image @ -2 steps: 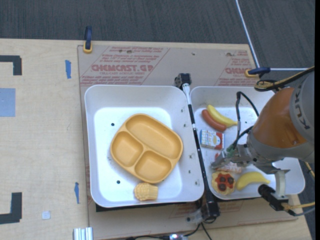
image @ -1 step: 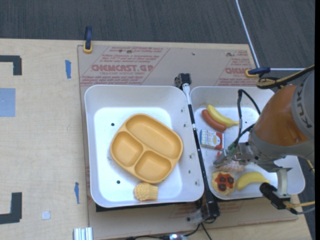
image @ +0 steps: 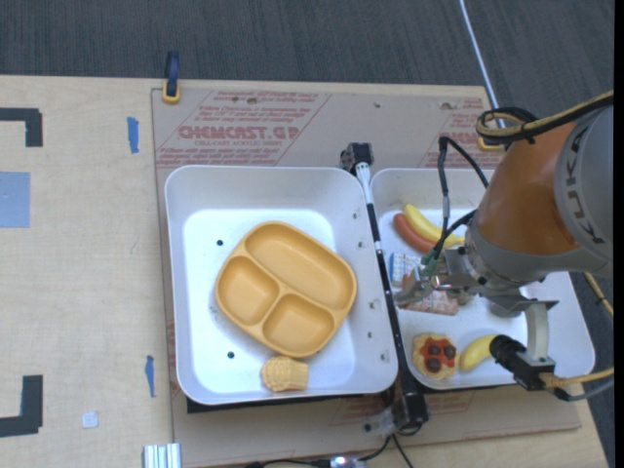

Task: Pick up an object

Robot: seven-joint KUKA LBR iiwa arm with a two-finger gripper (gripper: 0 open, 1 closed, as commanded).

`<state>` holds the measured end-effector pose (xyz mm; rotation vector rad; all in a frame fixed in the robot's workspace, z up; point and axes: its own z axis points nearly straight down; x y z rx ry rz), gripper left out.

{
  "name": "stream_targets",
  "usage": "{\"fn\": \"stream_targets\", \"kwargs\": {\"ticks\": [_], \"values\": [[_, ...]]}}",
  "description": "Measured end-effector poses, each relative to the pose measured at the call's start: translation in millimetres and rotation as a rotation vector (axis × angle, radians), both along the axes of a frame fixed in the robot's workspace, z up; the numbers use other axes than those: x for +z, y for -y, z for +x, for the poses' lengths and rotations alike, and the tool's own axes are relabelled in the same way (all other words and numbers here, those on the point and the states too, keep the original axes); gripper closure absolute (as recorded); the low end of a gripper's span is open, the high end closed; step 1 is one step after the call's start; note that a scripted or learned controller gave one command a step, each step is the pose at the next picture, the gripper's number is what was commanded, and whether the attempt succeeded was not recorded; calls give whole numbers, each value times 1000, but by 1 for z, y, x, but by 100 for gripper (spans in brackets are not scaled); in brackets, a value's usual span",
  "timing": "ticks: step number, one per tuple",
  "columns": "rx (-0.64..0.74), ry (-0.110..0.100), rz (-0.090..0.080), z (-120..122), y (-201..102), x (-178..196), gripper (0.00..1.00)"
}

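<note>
Arm (image: 546, 203) was seen reaching in from the right over the right bin (image: 582, 344), covering most of its middle. Gripper (image: 421, 283) was low at the bin's left side, just right of the wall between bins; finger state couldn't be told, tips lost in clutter. Objs in the right bin: banana (image: 424, 224) and hot dog (image: 413, 232) far-left, pizza (image: 435, 354) and small banana (image: 475, 352) along the near edge, little free room. In the left bin (image: 195, 291), a yellow divided plate (image: 285, 288) sat central w/ a corn piece (image: 284, 373) at the near wall; open floor was left around the plate.
</note>
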<state>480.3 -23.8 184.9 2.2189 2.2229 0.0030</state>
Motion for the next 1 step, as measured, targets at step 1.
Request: {"fn": "stream_targets", "kwargs": {"ticks": [1], "values": [[1, 2, -1, 0, -34, 9, 100]]}}
